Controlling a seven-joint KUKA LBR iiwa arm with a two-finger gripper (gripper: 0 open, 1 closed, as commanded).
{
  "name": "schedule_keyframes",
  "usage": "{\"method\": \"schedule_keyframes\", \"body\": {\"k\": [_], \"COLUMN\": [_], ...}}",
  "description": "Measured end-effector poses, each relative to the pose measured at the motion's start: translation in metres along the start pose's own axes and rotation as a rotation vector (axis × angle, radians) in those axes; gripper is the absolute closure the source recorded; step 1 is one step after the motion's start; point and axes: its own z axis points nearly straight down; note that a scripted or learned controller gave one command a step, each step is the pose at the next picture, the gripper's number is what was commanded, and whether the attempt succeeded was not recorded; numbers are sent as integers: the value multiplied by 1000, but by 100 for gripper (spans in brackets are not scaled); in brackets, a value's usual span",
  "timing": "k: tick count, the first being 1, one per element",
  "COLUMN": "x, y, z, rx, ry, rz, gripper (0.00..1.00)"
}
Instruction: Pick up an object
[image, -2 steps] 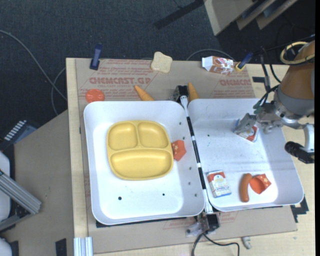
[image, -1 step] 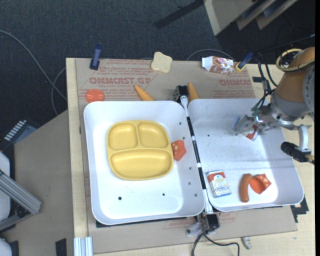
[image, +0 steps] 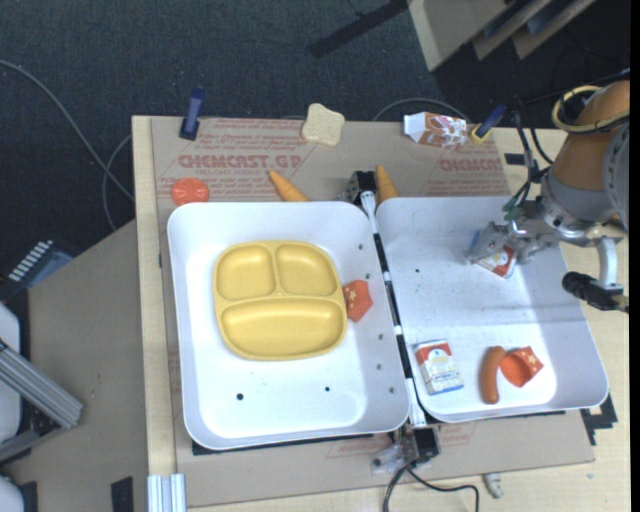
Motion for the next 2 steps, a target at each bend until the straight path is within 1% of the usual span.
{"method": "schedule_keyframes", "body": {"k": [1,2], "x": [0,73], "y": [-1,-17], "z": [-9,-26], "rx": [6,-9], "ry": [-1,-14], "rz": [-2,6], "gripper": [100,100]}}
